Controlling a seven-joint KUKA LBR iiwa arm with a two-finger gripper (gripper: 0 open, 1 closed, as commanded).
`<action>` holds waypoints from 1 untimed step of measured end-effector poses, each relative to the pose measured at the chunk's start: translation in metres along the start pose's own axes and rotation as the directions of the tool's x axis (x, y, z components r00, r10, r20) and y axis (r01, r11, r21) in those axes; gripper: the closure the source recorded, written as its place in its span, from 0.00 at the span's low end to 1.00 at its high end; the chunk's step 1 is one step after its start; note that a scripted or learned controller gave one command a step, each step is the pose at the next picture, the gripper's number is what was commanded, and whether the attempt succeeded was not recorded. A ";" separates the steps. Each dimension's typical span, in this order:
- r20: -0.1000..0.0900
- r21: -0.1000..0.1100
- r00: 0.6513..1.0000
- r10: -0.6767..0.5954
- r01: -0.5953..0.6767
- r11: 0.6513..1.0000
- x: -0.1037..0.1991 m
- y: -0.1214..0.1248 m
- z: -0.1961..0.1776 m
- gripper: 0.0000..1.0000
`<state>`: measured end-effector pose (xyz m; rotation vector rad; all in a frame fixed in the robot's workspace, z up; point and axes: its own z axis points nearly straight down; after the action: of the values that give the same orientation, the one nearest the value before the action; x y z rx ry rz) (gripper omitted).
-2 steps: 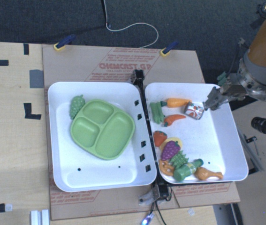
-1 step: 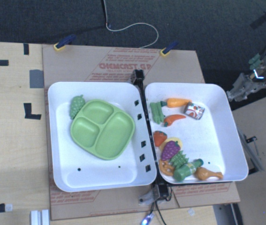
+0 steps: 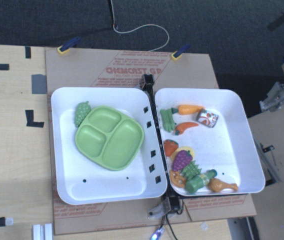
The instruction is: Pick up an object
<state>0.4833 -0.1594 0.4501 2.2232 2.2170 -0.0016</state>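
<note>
The right bin (image 3: 232, 144) holds a cluster of toy foods along its left side. An orange carrot (image 3: 190, 109) and a small red and white can (image 3: 207, 118) lie near the top. Green beans (image 3: 167, 119) and an orange pepper (image 3: 186, 127) sit just below them. Lower down are a red tomato (image 3: 170, 147), purple grapes (image 3: 181, 160), a green vegetable (image 3: 198, 181) and a tan piece (image 3: 221, 186). In the left bin (image 3: 66, 169) a green divided plate (image 3: 109, 138) rests with a green grape bunch (image 3: 82, 112) at its upper left edge.
Both bins stand on a cardboard sheet (image 3: 131, 69) held by blue and yellow clamps (image 3: 69, 44). A white cable (image 3: 140, 30) loops over the dark floor behind. Grey hardware (image 3: 276, 98) stands at the right edge.
</note>
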 end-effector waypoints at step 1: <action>-0.001 0.003 1.000 0.000 0.000 1.000 -0.034 0.000 0.027 1.00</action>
<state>0.4834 -0.1936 0.4229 2.2251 2.2190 -0.0046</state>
